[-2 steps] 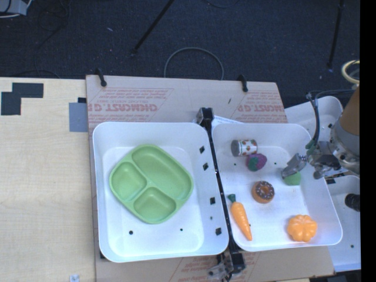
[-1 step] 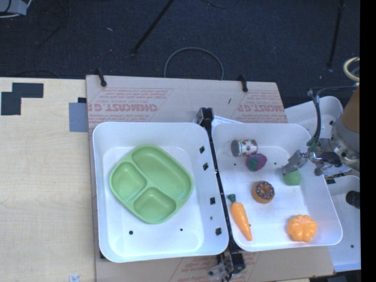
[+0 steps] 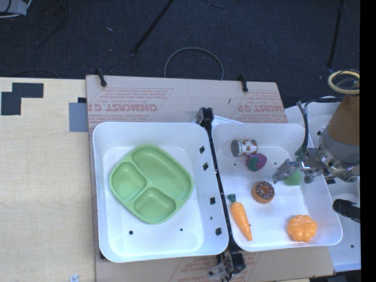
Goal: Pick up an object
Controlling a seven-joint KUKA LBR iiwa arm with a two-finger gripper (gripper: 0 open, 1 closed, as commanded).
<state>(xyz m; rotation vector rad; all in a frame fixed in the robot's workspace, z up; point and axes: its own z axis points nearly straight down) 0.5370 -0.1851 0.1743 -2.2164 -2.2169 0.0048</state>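
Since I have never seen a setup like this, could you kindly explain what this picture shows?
One camera looks down at a slant on a bench with two shallow white bins. The grey arm with an orange band reaches in from the right; its two-finger tool hangs above the right bin. I cannot tell whether it holds anything. That bin contains an orange toy carrot, a brown doughnut, an orange pumpkin, a small tin can and a purple-green ball. The left bin holds a green divided plate.
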